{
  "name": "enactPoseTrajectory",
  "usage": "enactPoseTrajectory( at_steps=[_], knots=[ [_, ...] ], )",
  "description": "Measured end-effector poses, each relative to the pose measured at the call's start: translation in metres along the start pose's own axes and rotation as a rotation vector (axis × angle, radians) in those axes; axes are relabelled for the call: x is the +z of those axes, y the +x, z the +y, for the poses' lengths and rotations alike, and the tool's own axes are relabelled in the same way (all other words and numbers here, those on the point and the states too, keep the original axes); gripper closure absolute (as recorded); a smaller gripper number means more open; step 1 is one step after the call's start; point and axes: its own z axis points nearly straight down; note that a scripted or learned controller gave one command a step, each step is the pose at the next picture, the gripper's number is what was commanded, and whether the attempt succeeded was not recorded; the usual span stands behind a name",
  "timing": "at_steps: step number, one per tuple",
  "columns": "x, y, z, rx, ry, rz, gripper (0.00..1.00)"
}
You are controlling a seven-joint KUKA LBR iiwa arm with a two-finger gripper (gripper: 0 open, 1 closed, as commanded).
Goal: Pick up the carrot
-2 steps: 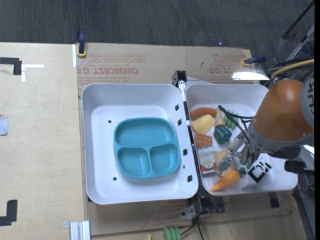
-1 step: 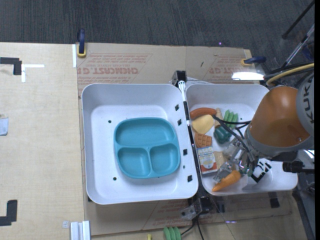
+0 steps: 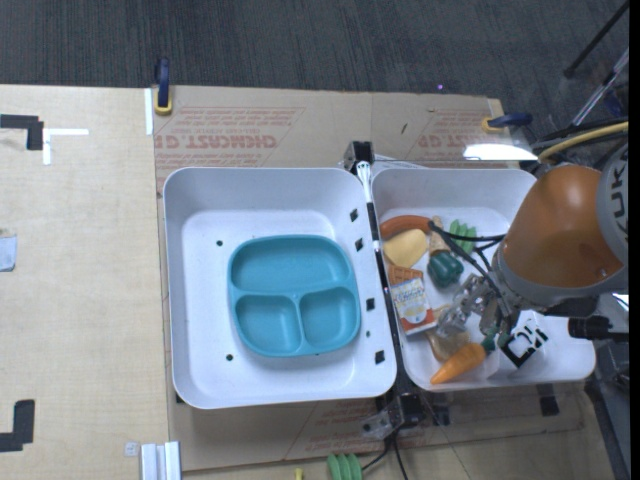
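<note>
Spanning most of the picture was the bench (image 3: 80, 268), pale wood at the left, with a brown cardboard sheet (image 3: 330, 128) under the two bins. The left bin (image 3: 190, 298) sat near the bench's front edge and held a blue tray (image 3: 295, 293) with three compartments, lying about in the middle of the bin floor. The right bin (image 3: 560, 363) stood just beside the left one, their walls touching along a black hinge line.

The arm (image 3: 560, 233) came in over the right edge of the right bin, and its orange band covered the bin's right half. Below the band the gripper (image 3: 478, 313) hung low over the front part of the bin floor. Its metal parts were a tangle against the things under it, and I could not tell if the jaws were spread or pressed together; nothing was clearly seen between them.

The carrot (image 3: 457, 363) lay near the front edge of the right bin, orange, tilted, with a green top toward the right. It was just beside the gripper, below it in the picture, but whether they touched was not clear.

Near the bin's left wall lay a flat packet (image 3: 410, 298) with a printed label. Behind it, toward the back edge, was a yellow piece (image 3: 405, 246), and a red curved piece (image 3: 400, 224) just behind that. A dark green thing (image 3: 444, 266) sat beside the yellow piece, and some light green stalks (image 3: 462, 231) lay near the back edge.
</note>
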Motion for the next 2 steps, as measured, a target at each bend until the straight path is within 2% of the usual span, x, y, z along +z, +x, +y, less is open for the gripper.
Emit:
enactPoseTrajectory(
  at_steps=[1, 2],
  knots=[
    [0.0, 0.0, 0.0, 0.0, 0.0, 0.0, 0.0],
    [0.01, 0.005, 0.0, -0.105, 0.004, 0.009, 0.0]
  ],
)
